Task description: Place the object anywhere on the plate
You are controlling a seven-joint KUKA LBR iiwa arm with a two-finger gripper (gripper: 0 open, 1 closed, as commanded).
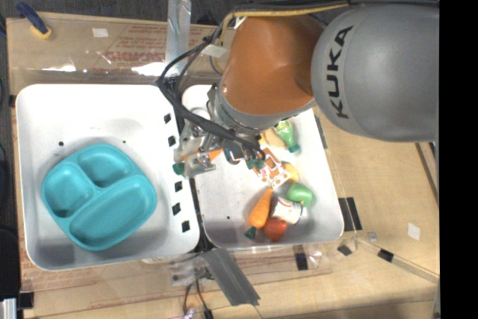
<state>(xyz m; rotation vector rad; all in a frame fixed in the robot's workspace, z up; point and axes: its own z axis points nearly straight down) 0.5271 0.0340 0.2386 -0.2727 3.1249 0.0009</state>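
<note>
A teal divided plate point(97, 194) lies in the left bin point(45, 108), towards its front left. My gripper point(196, 155) hangs low over the left edge of the right bin point(224, 224), beside the wall between the two bins. The big orange wrist and cables above hide most of it. A small orange piece point(215, 154) shows right beside the gripper; I cannot tell whether it is held. Toy food lies in the right bin: an orange carrot point(260, 208), a red tomato point(275, 229), a green piece point(299, 194) and a green-and-yellow piece point(284, 135).
The grey arm point(373, 63) covers the back of the right bin. Black cables point(173, 78) loop over the divider towards the left bin. A taped cardboard sheet point(112, 41) lies behind the bins. Bare bench point(388, 190) extends to the right.
</note>
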